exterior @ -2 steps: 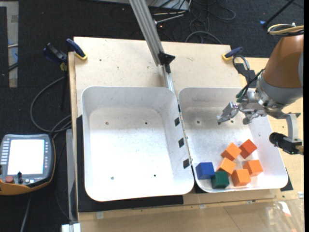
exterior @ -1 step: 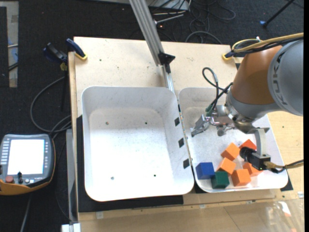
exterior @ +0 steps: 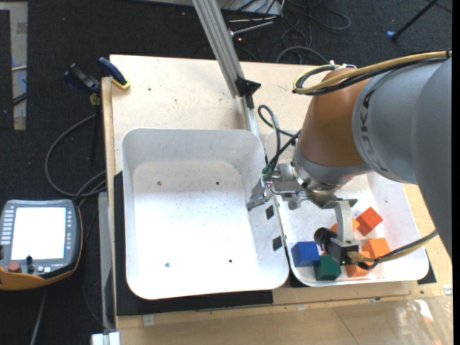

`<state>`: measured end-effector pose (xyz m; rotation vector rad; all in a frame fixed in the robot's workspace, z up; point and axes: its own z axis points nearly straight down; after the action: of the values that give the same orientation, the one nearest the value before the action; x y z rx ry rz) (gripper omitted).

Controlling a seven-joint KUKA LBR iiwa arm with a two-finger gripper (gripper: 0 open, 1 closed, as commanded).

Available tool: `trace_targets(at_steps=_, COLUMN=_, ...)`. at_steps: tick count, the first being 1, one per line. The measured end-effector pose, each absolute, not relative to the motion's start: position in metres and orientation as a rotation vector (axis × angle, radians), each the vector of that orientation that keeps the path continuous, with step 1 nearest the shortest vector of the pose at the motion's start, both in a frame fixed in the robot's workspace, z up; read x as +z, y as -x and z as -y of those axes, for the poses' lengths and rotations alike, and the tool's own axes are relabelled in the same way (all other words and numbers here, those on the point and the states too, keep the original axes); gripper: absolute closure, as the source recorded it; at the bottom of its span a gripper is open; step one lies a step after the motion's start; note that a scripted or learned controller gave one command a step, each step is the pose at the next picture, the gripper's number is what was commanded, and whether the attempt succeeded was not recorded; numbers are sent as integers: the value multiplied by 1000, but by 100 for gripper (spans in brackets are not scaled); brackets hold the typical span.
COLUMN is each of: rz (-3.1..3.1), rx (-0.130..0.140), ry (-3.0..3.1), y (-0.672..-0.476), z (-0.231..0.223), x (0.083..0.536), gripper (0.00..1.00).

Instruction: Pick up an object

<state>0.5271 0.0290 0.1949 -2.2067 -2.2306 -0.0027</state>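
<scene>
Blue cube (exterior: 305, 253) sits flat and square-on just beside green block (exterior: 328, 267); tool (exterior: 260, 195) state cannot be told.

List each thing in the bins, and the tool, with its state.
tool: low over the wall between the two bins, apart from every block.
blue block: lying in the right bin, front left.
green block: lying right beside the blue block.
far orange block: lying tilted, on its own.
near orange block: lying in the right bin, partly hidden.
left bin: flat on the bench.
</scene>
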Motion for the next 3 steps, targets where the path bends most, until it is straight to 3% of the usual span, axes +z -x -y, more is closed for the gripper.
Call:
trace_targets(at_steps=1, rz=2222, rx=-2, ry=2231, y=-637, z=61, x=196, gripper=0)
trace_targets(at_steps=2, rz=2223, rx=3, ry=2215, y=-579, z=24, x=195, gripper=0)
trace_targets(at_steps=3, rz=2230, rx=-1, ry=2207, y=-563, z=-49, x=195, gripper=0)
